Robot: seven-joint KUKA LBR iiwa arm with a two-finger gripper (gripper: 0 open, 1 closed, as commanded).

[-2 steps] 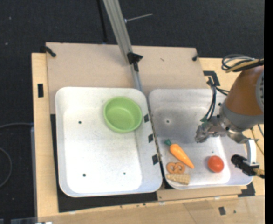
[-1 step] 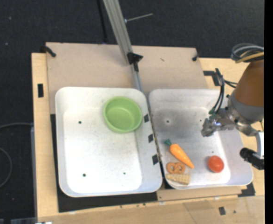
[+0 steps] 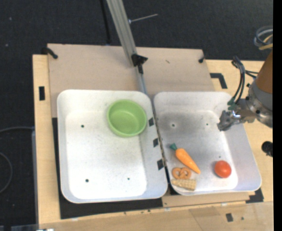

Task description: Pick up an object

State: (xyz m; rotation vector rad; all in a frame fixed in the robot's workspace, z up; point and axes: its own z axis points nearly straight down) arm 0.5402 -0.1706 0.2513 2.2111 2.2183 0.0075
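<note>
In the right bin (image 3: 198,105) lie an orange carrot with a green top (image 3: 186,160), a red tomato (image 3: 222,169), a brown pretzel (image 3: 181,173) and a tan waffle-like cracker (image 3: 185,184), all near the front. The left bin (image 3: 78,148) holds a green bowl (image 3: 126,118) at its back right. My gripper (image 3: 225,121) hangs over the right bin's back right part, well behind the tomato and apart from every object. Nothing shows between its fingers.
A slanted metal post (image 3: 124,28) rises from the back, ending at the seam between the bins. Brown board (image 3: 170,66) lies behind the bins. The arm's wrist and cables (image 3: 256,95) stand at the right edge.
</note>
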